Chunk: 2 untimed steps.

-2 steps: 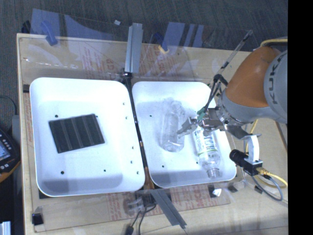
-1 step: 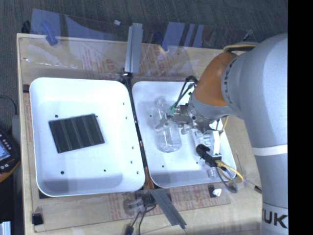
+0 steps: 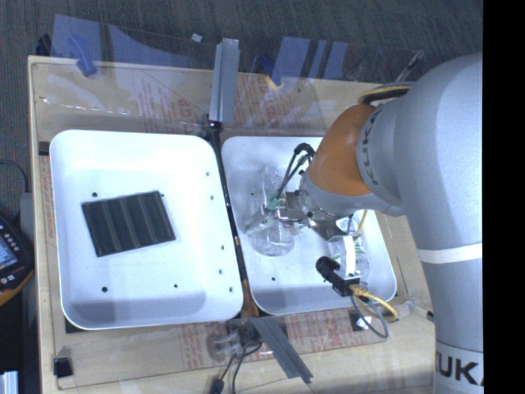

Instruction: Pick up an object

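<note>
A dark ribbed rectangular pad [image 3: 129, 222] lies flat in the left bin [image 3: 74, 154]. In the right bin [image 3: 246, 162] a clear plastic object [image 3: 271, 238] rests near the bin's left-centre, hard to make out against the white floor. My gripper [image 3: 283, 214] reaches down from the grey arm with the orange band [image 3: 340, 158] and sits right over the clear object's upper edge. The wrist body hides the fingertips.
A black cable plug with yellow wires [image 3: 349, 284] hangs off the wrist over the right bin's lower right. A metal divider post [image 3: 223, 80] stands behind the bins. A metal bracket [image 3: 275, 347] lies at the bench front.
</note>
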{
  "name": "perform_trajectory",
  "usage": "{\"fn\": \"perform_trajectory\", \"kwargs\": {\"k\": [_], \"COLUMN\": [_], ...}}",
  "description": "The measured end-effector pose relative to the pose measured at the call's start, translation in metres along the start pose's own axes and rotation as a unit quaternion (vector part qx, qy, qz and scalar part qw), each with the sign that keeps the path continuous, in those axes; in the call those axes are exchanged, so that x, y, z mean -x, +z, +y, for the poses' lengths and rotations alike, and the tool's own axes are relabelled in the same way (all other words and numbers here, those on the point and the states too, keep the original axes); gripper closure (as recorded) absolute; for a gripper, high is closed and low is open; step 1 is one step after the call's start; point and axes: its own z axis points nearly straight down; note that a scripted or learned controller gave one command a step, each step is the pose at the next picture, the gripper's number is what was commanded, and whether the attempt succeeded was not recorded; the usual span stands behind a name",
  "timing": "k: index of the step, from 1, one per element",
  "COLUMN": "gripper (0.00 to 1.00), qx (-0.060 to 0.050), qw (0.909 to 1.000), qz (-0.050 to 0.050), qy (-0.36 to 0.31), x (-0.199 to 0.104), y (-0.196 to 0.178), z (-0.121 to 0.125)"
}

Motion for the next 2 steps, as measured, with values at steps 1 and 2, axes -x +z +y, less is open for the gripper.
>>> {"fn": "perform_trajectory", "kwargs": {"k": [1,2], "gripper": [1.0,1.0], "qx": [-0.002,-0.003], "qw": [1.0,1.0], "qz": [0.0,0.001], "qy": [-0.003,-0.005], "x": [0.0,-0.061], "y": [-0.007,-0.097], "z": [0.001,0.051]}}
